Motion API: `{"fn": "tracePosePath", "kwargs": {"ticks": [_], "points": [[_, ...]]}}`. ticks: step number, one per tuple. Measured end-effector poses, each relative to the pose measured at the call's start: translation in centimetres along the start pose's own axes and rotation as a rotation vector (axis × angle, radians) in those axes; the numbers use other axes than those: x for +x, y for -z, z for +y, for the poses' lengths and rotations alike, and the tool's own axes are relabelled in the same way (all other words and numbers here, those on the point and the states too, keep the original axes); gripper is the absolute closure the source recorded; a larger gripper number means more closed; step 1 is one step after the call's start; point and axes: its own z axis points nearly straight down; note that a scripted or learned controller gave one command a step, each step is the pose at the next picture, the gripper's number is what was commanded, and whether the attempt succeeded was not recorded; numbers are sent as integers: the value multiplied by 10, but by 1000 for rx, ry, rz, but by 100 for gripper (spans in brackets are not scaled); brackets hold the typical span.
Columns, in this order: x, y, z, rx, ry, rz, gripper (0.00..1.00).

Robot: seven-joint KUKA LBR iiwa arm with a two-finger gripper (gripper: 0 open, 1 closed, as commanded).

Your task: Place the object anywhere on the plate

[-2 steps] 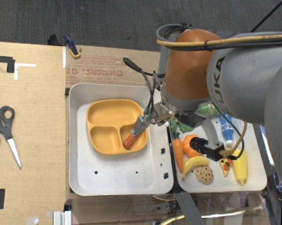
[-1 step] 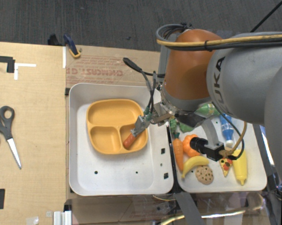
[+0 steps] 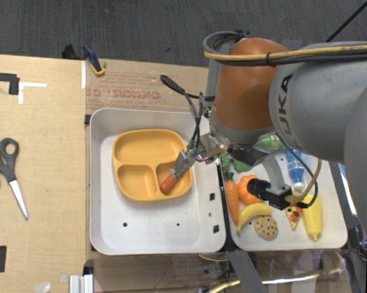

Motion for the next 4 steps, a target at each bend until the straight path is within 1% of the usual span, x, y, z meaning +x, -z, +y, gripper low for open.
{"fn": "tracePosePath", "kwargs": {"ticks": [4], "points": [[0, 0, 0, 0, 0, 0, 0]]}}
